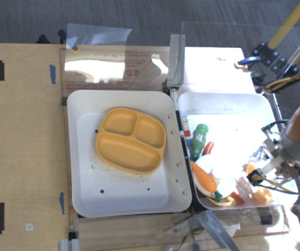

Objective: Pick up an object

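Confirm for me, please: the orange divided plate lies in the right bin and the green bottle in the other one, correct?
Not quite: the camera view shows the orange divided plate in the left bin. The green bottle is in the other, right bin.

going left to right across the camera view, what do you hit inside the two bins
yellow divided plate → green bottle → orange carrot → gripper at the right bin's right side
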{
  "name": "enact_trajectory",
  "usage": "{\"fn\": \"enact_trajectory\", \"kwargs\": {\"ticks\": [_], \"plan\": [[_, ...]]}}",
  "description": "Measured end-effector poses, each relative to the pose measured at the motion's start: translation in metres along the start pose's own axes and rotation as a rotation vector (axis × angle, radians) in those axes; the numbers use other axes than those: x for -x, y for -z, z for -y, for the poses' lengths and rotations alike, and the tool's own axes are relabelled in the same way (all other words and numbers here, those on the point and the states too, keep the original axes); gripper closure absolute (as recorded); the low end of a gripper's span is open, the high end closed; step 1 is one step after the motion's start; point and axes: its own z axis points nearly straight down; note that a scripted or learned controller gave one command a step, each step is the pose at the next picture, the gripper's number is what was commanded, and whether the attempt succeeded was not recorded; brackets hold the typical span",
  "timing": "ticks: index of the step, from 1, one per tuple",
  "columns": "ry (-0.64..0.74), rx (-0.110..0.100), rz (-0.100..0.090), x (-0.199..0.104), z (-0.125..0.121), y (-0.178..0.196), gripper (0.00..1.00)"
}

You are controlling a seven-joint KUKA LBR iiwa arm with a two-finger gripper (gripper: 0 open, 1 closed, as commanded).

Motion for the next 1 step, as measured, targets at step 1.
{"fn": "enact_trajectory", "kwargs": {"ticks": [1], "plan": [[0.267,0.003,-0.001,-0.0088,-0.04,0.1338,0.0]]}}
